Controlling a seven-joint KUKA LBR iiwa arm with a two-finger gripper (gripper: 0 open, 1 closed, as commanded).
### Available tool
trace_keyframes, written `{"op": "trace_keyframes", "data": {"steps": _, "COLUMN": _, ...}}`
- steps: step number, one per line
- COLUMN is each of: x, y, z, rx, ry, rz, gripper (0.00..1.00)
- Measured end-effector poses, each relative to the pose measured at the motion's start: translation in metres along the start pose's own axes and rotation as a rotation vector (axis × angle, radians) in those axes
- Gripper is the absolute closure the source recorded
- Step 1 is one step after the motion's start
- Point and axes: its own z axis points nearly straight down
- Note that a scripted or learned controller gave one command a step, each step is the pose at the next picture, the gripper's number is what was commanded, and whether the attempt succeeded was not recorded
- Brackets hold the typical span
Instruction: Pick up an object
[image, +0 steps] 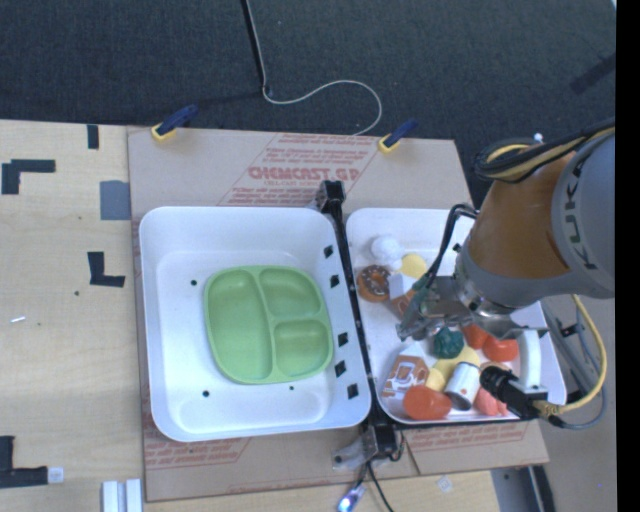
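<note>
Camera view, cardboard sheet (300, 170), wooden bench (60, 320), dark carpet (120, 50)

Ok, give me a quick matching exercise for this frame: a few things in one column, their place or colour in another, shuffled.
Things:
1. plate
2. tool
3. clamp
4. doughnut

Descriptions:
A. over the right bin's clutter
B. green, lying in the left bin
C. brown, near the divider in the right bin
D. blue and yellow, on the cardboard's far left corner

Pairs: 1-B, 2-A, 3-D, 4-C

Both white bins (160, 300) look like smooth, slightly glossy plastic, the green divided plate (268, 322) matt plastic, on a brown cardboard sheet (300, 170).
</note>
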Motion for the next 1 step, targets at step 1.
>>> {"op": "trace_keyframes", "data": {"steps": 1, "x": 0.078, "y": 0.0003, "z": -0.0166, "rx": -0.003, "ry": 0.001, "rz": -0.007, "gripper": 1.0}}
